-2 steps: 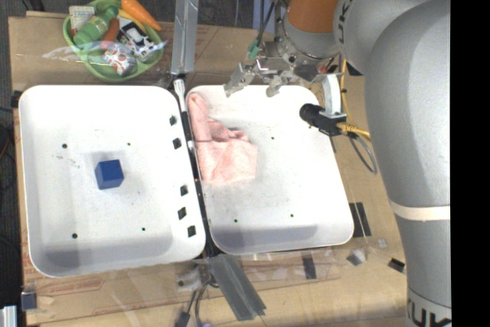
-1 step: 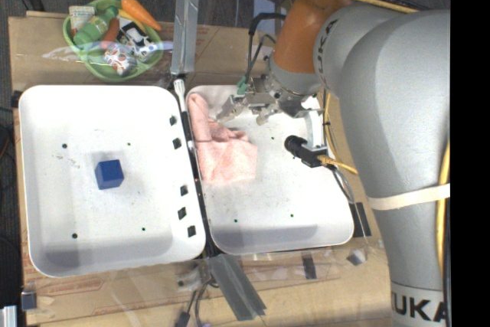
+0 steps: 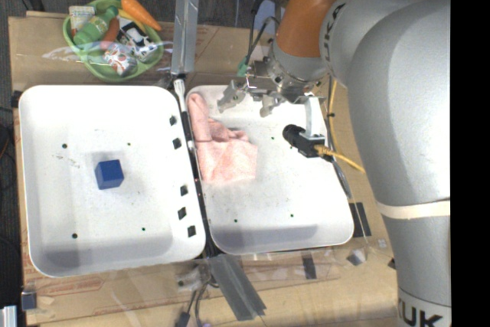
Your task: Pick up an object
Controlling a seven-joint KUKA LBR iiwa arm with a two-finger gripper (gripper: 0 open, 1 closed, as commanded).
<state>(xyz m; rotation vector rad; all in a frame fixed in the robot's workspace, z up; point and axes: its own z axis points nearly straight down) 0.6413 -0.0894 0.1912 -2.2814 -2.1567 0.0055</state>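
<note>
A green bowl of toy food, a carrot among it, sits at the far left of the bench, beyond the left bin. In that bin a small blue cube rests left of centre, with flat faces and sharp edges, well apart from the walls. The right bin holds a crumpled pink cloth, soft and folded, lying along its left wall. Just beyond the cloth's far end the gripper hangs over the bin's far side with its fingers spread apart, seemingly holding nothing, below the arm's orange band.
</note>
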